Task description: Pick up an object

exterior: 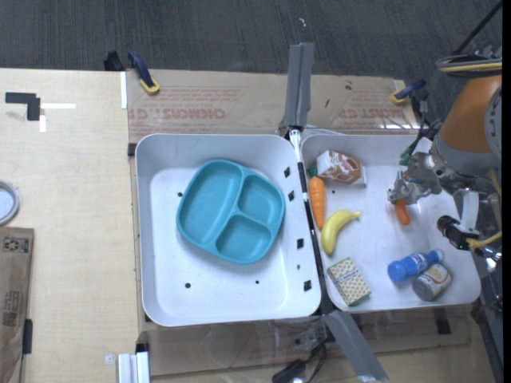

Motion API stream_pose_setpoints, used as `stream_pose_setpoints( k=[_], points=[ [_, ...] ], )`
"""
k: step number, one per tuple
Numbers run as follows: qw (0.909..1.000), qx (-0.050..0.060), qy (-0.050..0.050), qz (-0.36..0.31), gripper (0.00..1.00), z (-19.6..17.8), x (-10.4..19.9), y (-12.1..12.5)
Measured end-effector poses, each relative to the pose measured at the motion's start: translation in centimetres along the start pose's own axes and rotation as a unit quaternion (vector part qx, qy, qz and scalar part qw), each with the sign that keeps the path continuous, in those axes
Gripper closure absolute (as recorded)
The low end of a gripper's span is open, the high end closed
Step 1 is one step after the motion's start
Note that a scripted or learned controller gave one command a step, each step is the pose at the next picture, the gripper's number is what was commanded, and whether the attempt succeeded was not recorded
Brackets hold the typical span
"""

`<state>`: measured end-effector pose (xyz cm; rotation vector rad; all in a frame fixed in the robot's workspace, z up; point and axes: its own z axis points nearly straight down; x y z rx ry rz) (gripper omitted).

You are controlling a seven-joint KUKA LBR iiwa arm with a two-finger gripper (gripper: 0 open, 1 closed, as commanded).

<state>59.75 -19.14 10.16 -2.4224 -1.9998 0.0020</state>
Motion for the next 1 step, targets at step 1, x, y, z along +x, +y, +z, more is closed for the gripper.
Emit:
stream_pose_setpoints(
  k=[1],
  points=[
    [0.9970,0.000,0.000,0.077,1.00,-12.45,6.68,-0.41]
  ],
)
